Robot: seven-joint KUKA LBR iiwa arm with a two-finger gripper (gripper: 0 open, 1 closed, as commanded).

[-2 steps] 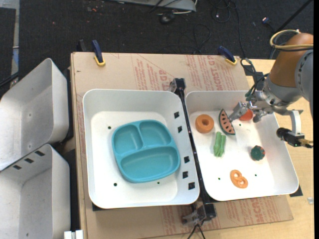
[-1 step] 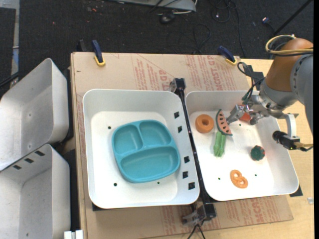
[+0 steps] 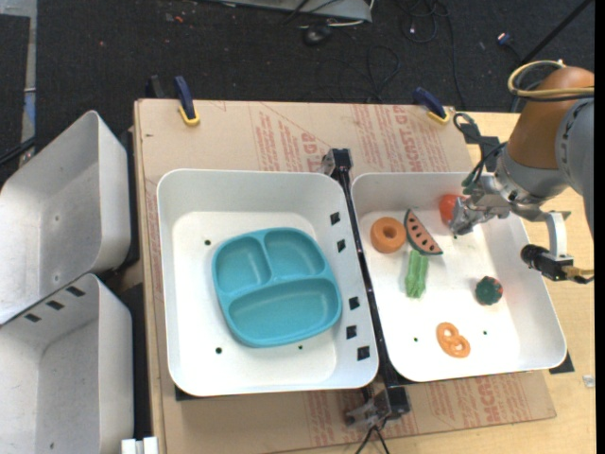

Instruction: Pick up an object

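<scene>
The jaws [image 3: 463, 218] hang low over the far part of the right bin [image 3: 529, 343], tips just above its floor, and whether they are apart or closed cannot be told from this slant. Touching them on the side toward the bin's far edge is a small red object [image 3: 448, 204], partly hidden behind the metal; nothing can be seen gripped between the tips. Just beside, toward the divider between the bins, lies a watermelon slice [image 3: 423, 234], with an orange ring-shaped doughnut [image 3: 387, 235] next to it near the divider. A green vegetable [image 3: 416, 273] lies just nearer the front than the slice, pointing toward the bin's front edge. A dark green round item [image 3: 488, 290] sits toward the bin's right wall, and an orange pretzel [image 3: 453, 340] lies near the front edge. The left bin [image 3: 184, 282] holds a blue divided plate [image 3: 276, 287] at its middle. Both bins rest on a brown board [image 3: 255, 130] covering the surface, clamped at its far edge.
</scene>
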